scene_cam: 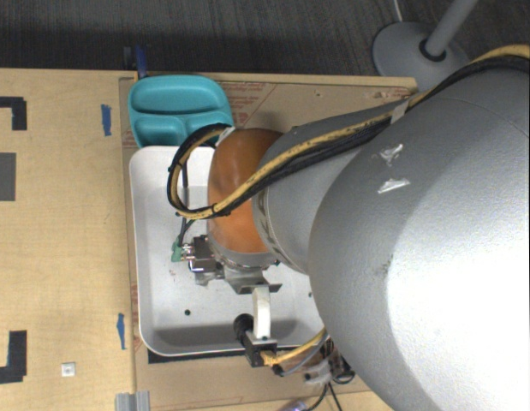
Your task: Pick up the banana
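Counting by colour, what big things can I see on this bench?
Teal: 1, a moulded container
White: 1, a bin
Grey with orange: 1, the arm
Total: 3. The arm hides much of the bin.

Even, bright overhead light; the grey arm [419,229] at 3 o'clock is soft-focused, the white bin [157,229] mildly glaring, shadows faint.

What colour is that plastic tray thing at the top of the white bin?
The tray is teal, a blue-green. The camera view shows it clearly, just above the white bin.
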Controlling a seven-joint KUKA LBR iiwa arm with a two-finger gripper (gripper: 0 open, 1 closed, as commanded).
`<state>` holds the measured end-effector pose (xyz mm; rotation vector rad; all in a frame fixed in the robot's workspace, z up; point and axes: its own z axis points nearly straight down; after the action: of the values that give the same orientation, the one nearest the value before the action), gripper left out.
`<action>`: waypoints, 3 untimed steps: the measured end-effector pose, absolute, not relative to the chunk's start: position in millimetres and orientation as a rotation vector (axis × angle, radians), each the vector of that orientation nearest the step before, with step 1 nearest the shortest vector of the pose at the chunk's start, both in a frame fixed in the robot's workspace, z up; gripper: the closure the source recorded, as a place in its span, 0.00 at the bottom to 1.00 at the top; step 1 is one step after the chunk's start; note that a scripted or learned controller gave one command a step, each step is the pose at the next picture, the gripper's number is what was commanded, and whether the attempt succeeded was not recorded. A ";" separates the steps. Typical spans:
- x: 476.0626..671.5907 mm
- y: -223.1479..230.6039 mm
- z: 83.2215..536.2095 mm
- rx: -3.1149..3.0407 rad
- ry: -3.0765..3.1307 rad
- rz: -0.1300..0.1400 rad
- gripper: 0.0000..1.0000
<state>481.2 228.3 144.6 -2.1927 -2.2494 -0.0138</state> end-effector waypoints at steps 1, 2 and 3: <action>481.5 228.8 154.4 -2.192 -2.251 -0.014 1.00; 481.4 228.8 154.3 -2.192 -2.250 -0.014 0.00; 479.4 220.1 86.0 -2.256 -2.185 -0.002 0.00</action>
<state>479.4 220.1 86.0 -2.2555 -2.1846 -0.0018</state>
